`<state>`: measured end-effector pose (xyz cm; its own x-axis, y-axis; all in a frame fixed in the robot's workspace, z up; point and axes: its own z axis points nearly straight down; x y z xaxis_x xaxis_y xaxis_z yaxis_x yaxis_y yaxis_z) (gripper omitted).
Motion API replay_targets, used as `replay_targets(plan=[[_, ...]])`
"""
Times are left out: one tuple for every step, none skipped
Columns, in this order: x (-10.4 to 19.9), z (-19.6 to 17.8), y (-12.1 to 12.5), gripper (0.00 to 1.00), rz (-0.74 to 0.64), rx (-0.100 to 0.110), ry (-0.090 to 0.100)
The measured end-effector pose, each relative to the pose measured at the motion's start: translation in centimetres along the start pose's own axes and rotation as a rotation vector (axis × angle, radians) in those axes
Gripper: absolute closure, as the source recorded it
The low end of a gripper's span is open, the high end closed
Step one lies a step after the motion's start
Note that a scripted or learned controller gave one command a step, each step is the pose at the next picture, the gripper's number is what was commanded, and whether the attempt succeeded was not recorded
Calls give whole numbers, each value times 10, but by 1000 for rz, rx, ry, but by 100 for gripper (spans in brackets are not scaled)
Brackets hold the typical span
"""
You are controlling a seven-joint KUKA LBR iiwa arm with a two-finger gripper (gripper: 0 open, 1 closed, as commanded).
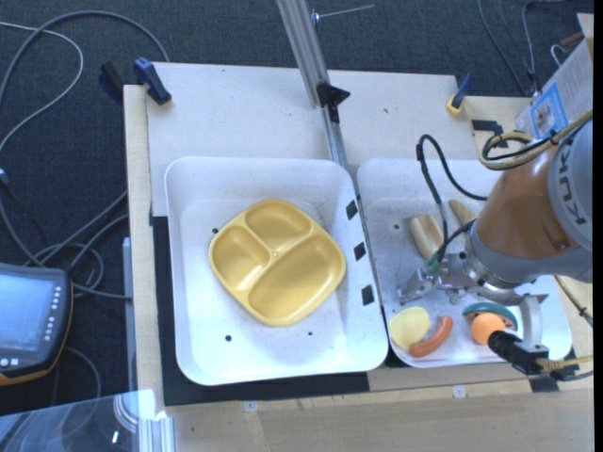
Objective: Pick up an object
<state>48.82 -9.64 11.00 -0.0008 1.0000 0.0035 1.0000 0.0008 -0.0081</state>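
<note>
My gripper [420, 287] hangs low over the middle of the right bin [377, 182], at the end of the grey and orange arm [524, 222] that comes in from the right. Just behind it lie two tan sticks [425, 234], the second one [461, 212] partly under the arm. In front of it, near the bin's front wall, lie a pale yellow disc [408, 327] and a red sausage [432, 337]. An orange ball [484, 329] with a teal piece [489, 311] beside it sits to the right of these. Nothing is seen held.
The left bin [188, 347] holds a yellow divided plate [277, 262] at its centre. A metal rail [311, 55] runs from the back down between the two bins. Cables lie on the floor to the left.
</note>
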Motion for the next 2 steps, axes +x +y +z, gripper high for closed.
replay_targets(plan=[[1,19,-1,0,1,-2,0],[1,7,0,100,1,-6,0]])
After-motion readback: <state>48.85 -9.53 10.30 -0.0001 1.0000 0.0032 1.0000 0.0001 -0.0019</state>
